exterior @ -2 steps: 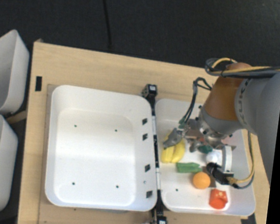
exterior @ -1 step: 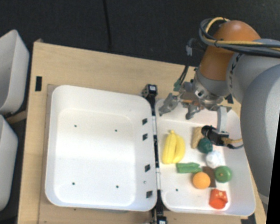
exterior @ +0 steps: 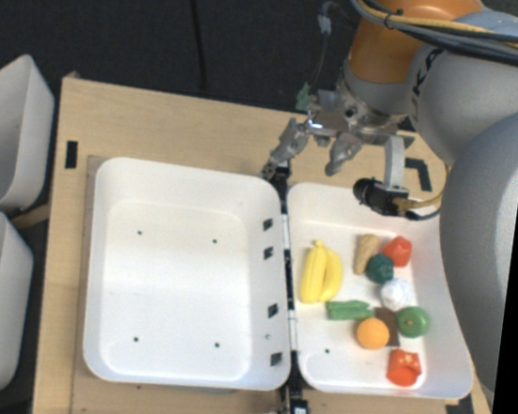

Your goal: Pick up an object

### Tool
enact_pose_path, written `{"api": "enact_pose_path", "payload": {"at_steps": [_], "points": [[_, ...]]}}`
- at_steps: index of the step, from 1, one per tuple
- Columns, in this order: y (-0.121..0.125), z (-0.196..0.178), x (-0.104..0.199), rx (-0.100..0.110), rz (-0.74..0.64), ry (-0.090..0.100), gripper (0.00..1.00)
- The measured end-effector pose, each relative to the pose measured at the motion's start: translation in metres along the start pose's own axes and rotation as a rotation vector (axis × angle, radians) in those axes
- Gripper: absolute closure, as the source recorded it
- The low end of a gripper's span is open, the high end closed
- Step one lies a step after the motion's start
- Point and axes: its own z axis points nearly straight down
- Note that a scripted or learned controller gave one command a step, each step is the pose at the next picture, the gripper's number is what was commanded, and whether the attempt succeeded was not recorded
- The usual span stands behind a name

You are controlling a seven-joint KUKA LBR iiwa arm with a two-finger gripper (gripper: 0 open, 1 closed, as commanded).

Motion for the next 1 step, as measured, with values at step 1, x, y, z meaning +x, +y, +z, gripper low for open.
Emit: {"api": "enact_pose_path", "payload": {"at_steps": [1], "points": [[0.0101, -0.0565, 0.0703, 0.007, 0.001, 0.0, 0.0]]}}
